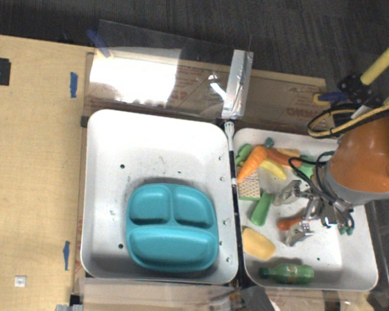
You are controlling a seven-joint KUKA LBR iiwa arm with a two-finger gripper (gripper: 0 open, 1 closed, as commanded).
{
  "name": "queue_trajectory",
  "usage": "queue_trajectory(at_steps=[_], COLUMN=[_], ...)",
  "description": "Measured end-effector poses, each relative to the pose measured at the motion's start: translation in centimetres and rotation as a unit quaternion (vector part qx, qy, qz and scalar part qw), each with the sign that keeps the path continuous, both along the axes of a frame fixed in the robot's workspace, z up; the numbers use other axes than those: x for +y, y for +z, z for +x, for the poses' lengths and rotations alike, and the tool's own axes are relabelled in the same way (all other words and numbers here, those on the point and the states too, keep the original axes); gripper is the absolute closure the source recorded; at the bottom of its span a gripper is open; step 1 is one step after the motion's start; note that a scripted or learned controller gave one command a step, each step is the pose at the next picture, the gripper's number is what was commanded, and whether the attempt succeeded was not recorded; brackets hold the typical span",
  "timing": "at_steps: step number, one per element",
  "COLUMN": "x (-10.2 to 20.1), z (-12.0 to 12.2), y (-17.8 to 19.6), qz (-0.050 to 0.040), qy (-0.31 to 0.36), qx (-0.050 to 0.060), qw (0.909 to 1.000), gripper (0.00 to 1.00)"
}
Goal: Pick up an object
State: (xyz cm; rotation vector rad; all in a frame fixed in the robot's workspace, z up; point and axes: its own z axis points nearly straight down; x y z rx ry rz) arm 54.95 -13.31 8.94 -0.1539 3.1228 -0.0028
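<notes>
Two bins (106,134) touch; end effector (303,223) hangs mid-right bin among toys.

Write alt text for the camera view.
A robot arm's gripper reaches into the right bin among toy foods: a carrot, a green bottle, a yellow piece. The left bin holds a teal divided tray.
</notes>
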Motion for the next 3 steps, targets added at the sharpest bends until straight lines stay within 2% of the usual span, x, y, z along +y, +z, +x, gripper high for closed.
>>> queue_trajectory(at_steps=[1, 2, 3], x=[1.5, -2.1, -1.5], z=[-2.2, -1.6, -4.8], y=[0.0, 0.0, 0.3], qz=[-0.0014, -0.0025, -0.0046], qy=[0.026, 0.128, 0.131], qx=[0.0, 0.0, -0.011], qw=[0.9997, 0.9918, 0.9913], gripper=[0.0, 0.0, 0.0])
